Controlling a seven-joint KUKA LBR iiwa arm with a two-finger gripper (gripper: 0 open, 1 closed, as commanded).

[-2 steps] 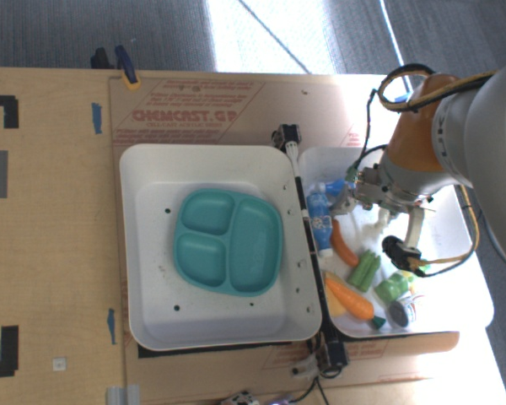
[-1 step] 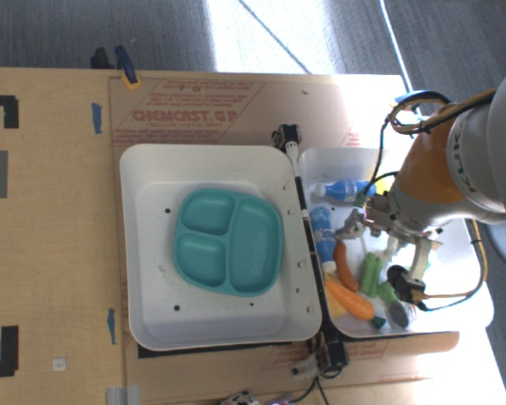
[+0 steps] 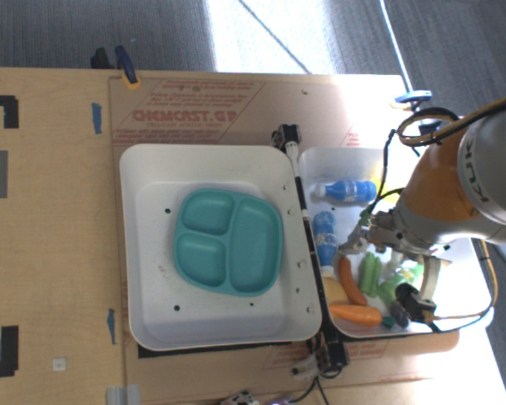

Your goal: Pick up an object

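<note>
The right bin [image 3: 341, 160] holds several small items. A blue bottle [image 3: 347, 191] lies near its far side and a second blue bottle [image 3: 324, 231] lies along the left wall. Two orange carrots [image 3: 348, 282] [image 3: 356, 315] rest near the front, next to a green piece [image 3: 369, 272] and another green piece [image 3: 402, 283]. My gripper [image 3: 388, 258] hangs low over the green pieces in the right half of this bin, below the orange wrist band. Its tips are hidden by the wrist body and cables.
The left bin [image 3: 148, 226] carries a teal divided plate [image 3: 229, 241] in its middle. A black clamp [image 3: 285, 135] sits at the far end of the divider between the bins. Cardboard covers the bench around both bins.
</note>
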